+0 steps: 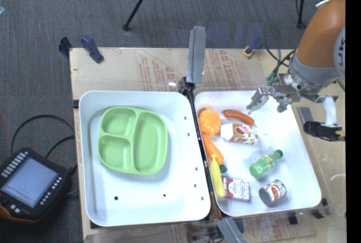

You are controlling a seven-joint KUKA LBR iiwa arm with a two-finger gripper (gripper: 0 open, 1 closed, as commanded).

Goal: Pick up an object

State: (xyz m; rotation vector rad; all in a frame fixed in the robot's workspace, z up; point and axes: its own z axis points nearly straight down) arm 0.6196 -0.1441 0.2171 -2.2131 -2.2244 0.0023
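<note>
My gripper [268, 102] hangs open over the back of the right bin [302, 149], nothing between its fingers. Just below and left of it lie a red sausage [238, 116] and a white carton with brown print [240, 133]. An orange pumpkin [209, 121], a carrot [213, 149] and a yellow banana-like piece [216, 176] line the bin's left side. A green bottle [265, 164], a red box [236, 189] and a small can [273, 192] lie toward the front.
The left bin [93, 191] holds a green divided plate [133, 140]. A grey post [196, 56] stands behind the seam between the bins. A teach pendant [28, 182] lies on the floor at left. Clamps [92, 48] sit on the bench's back edge.
</note>
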